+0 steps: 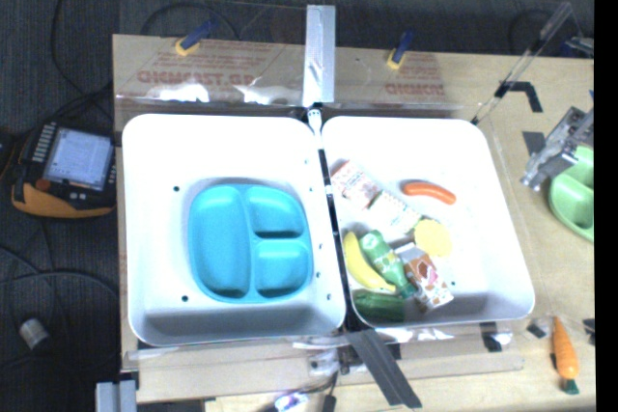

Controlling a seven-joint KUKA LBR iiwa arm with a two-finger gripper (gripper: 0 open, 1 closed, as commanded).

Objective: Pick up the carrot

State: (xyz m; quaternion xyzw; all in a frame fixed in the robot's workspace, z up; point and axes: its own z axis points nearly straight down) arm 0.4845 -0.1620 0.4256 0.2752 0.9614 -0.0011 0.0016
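1. The bench [541,251] bears two shallow white bins side by side, meeting along a dark seam down the middle.
2. The carrot [565,357] lies on the bare bench outside both bins, at the bench's near right corner. It is orange and tapered, with a green tip pointing toward the near edge. It lies just beyond the near right corner of the right bin [502,236], touching nothing else.
3. Whether the gripper is spread or pressed together cannot be told.
4. The left bin [154,207] holds a blue divided tray [251,241] lying flat in its middle, with one large compartment on the left and two smaller ones on the right.
5. The right bin holds a loose pile of toy food, mostly toward its left wall and near edge.
6. An orange sausage-shaped piece [428,192] lies apart from the pile, nearer the bin's far right part.
7. A white carton [353,180] lies tilted near the far left of the right bin, with another pale packet [391,206] just beside it.
8. A yellow lemon [432,236] sits to the right of the pile, touching a small printed box [427,277] below it.
9. A banana [357,263] lies along the left wall, with a green bottle [379,251] resting against it.
10. A dark green cucumber [381,306] lies along the near edge of the right bin, under the banana's end.
11. A pale green bowl [575,196] stands at the bench's right edge, with a grey metal fixture [555,150] just behind it.
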